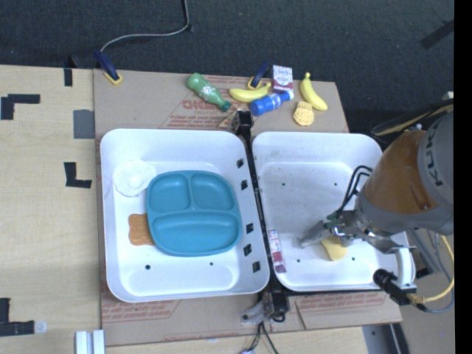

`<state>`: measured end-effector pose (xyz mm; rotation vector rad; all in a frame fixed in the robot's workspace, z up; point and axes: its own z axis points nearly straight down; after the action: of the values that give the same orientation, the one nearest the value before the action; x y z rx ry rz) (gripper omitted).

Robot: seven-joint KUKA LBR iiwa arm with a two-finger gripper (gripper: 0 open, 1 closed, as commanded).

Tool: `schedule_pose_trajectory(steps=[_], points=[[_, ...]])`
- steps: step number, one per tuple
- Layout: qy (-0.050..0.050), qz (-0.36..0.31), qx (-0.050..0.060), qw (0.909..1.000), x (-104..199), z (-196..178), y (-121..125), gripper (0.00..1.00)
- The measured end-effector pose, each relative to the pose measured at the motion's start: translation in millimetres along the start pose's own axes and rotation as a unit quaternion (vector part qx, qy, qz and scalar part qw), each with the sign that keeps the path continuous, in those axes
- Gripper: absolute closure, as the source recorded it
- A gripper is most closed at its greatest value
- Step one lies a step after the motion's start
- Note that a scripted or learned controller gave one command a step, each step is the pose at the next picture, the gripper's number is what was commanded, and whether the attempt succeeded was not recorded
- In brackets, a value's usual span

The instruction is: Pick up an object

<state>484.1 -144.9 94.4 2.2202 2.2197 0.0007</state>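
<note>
Yellow chunk [334,250] is lying in right bin [310,150] near its front wall, just at 5 o'clock of the gripper [316,234]; fingers are spreading apart, gripping nothing.

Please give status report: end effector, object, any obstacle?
End effector low in right bin, at yellow piece. Grasp not confirmed. Nothing else near it.

You get even, fairly bright light from overhead, with the white bins [177,142] close to washed out and only soft, faint shadows inside their walls. The picture is low in resolution and slightly soft throughout; the dark floor [295,21] beyond the bench shows little detail.
</note>
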Motion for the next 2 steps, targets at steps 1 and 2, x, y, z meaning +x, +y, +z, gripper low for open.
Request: schedule_pose_trajectory(steps=[1,2], points=[[0.001,0.000,0.000,1.0000,0,-9,0,1.00],[-0.001,0.000,0.000,1.0000,-55,-135,21,1.00]])
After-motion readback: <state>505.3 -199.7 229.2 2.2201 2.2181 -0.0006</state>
